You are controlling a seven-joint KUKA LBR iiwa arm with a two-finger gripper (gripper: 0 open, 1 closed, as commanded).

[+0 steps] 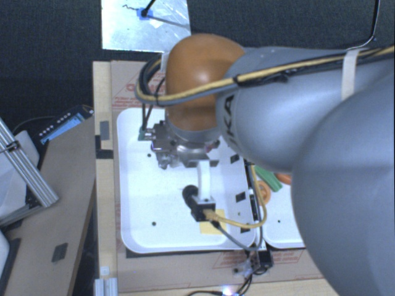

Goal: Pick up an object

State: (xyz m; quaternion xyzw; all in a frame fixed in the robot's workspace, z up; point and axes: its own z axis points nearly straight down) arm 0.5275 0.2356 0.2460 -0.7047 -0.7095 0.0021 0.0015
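Camera view sets the gripper (174, 154) over the left bin (133, 184), tucked beneath the grey wrist; I cannot tell whether it is open or closed. The nearest candidate is a flat yellow piece (208, 228) by that bin's front rim. It is probably light and thin, so best pinched across an edge. A green piece (270, 179) and an orange piece (284, 178) lie in the right bin (281, 228), partly hidden by the arm.
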